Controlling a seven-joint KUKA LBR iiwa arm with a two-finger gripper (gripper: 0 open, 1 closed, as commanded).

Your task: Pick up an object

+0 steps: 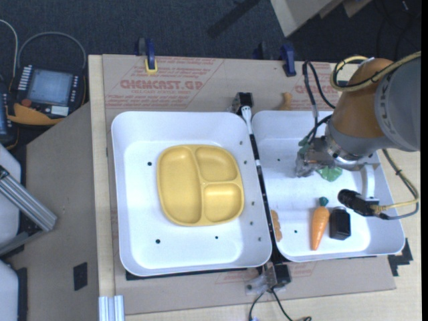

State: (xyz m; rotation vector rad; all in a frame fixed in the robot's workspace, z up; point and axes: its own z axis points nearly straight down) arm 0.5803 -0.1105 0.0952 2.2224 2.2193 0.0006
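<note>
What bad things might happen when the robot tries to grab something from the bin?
The gripper is low in the right bin, next to a small green thing that the wrist partly hides. It may close beside it and come up with nothing. The carrot and the black block lie close together near the bin's front wall, so a grab there may bump one away or catch both.

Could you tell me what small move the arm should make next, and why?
Probably a short descent straight down. The gripper hangs low in the right bin, and the green object beside it is partly hidden by the wrist, so a grasp cannot be confirmed. The carrot lies farther off.
</note>
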